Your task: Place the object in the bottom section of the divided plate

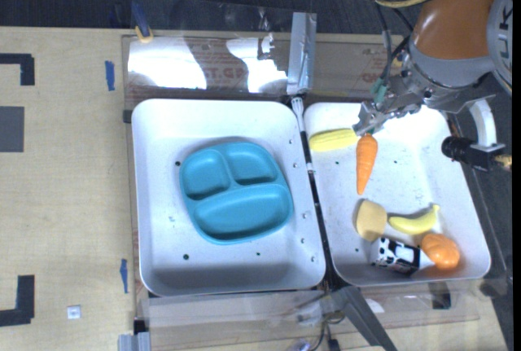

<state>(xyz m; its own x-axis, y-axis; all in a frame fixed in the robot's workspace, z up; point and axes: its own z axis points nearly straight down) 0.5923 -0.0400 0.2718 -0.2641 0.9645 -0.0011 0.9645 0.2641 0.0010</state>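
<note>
A blue divided plate (235, 190) is seen lying in the left white bin (155, 203), with its large bottom section bare. In the right bin (464, 178), the gripper (365, 120) is positioned at the top of an orange carrot (366, 163), just beside a yellow corn piece (330, 139). Nearer the front, a yellow block (370, 218), a banana (414, 221), an orange fruit (440, 250) and a black-and-white toy (396, 255) are clustered together.

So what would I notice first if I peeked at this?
Probably the bright blue divided plate, sitting in the left white bin. Next, the orange carrot in the right bin, just below the robot's hand, with a pile of toy food in that bin's near corner.
</note>
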